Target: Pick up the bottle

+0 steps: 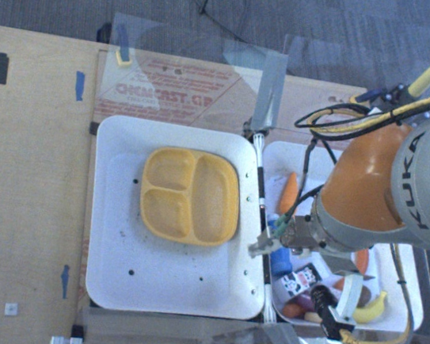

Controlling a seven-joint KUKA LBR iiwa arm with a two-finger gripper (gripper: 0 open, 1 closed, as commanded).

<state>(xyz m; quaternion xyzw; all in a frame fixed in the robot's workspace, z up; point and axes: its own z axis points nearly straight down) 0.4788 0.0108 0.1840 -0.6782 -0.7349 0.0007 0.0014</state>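
Reaching in from the right, the arm is seen above the right bin. The gripper is lowered at that bin's left edge, close to the rim it shares with the left bin. Whether the gripper is open or closed cannot be told. The bottle is taken to be the blue thing lying in the right bin just beside the gripper, toward the view's lower edge and partly hidden by it; any label on it is too small to be read. The letters "KUKA" are printed in black on the arm's grey casing and are partly cut off by the picture's edge. Red writing is carried on a brown sheet beyond the bins, too blurred to be read with certainty. A black-and-white printed box is found next to the bottle, its marks illegible. A carrot and a banana are also seen in the right bin. A yellow divided plate is set in the left bin.
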